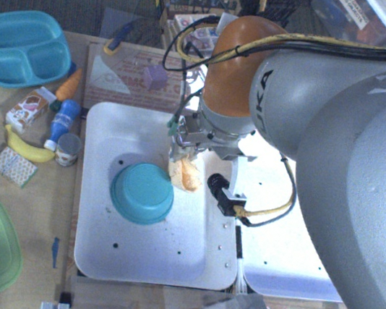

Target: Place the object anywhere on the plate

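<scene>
Two white bins sit side by side on the bench as the grey arm's gripper (188,151) hangs over the left bin (109,129); its grip cannot be made out. A tan, bread-like object (188,176) lies directly beneath it on the bin floor, just beside the upturned blue plate (143,192), to that plate's upper right.

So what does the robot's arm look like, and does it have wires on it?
The arm is big, round and smooth grey, with a shiny orange band above the wrist and dark letters printed on the grey beside it. Yes, it has wires: yellow and black cables run along the top, and another yellow one loops beside the end effector, a small metal-looking part under the orange band.
</scene>
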You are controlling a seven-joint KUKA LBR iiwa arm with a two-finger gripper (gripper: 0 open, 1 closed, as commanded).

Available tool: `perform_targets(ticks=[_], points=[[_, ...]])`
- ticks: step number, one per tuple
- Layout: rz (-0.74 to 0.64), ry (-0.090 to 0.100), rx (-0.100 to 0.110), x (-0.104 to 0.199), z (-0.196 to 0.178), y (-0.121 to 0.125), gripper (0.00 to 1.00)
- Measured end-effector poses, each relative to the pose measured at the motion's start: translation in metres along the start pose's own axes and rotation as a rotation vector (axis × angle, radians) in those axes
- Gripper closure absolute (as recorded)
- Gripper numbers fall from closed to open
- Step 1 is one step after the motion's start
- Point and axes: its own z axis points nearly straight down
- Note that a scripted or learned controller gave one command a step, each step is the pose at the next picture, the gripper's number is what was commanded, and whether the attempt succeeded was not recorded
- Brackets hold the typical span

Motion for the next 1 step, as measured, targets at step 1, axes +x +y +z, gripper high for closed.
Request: perform_targets(ticks=[1], points=[[-0.217, 0.0, -0.002, 0.0395, -0.0096, 0.0009, 1.0]])
